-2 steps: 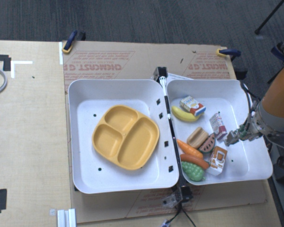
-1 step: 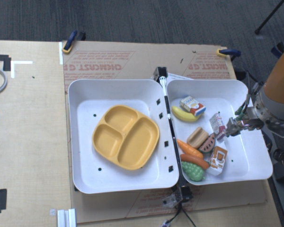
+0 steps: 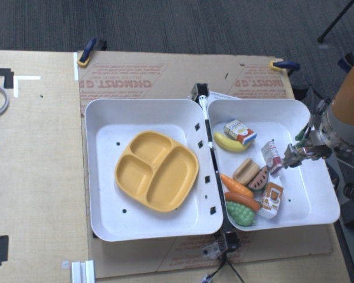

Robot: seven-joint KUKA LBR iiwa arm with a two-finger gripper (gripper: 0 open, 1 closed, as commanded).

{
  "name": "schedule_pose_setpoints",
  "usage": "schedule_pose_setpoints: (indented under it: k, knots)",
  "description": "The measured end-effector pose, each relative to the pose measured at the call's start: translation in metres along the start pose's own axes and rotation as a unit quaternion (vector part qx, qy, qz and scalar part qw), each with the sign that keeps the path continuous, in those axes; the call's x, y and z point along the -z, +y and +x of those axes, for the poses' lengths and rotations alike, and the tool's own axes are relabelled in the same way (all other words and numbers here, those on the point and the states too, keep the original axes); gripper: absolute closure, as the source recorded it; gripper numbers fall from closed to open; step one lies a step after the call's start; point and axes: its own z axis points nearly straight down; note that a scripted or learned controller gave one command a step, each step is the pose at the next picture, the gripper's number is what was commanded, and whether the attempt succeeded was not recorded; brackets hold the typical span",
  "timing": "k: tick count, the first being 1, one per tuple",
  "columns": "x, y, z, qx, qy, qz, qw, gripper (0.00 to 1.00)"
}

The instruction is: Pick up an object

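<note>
hovering end effector [image 3: 296, 156], grip state unclear, beside glossy packet [image 3: 272, 157]; smooth yellow three-compartment plate [image 3: 157, 170] left.

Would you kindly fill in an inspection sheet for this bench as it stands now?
Surface: cardboard sheet clamped on a wooden bench, bearing two white bins.
Job's things: right bin holds banana, small carton, carrot, green vegetable, watermelon slice, packets.
Clutter: yellow divided plate in left bin.
Grippers: gripper over the right bin's right side; fingers unclear.
Cables: black cable at the front edge.
Surroundings: dark carpet.
</note>
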Motion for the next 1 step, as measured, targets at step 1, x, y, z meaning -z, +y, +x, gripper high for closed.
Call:
schedule_pose_setpoints:
  k: [1]
  knots:
    - [0.0332, 0.0034, 0.0376, 0.231, 0.0, -0.001, 0.973, 1.0]
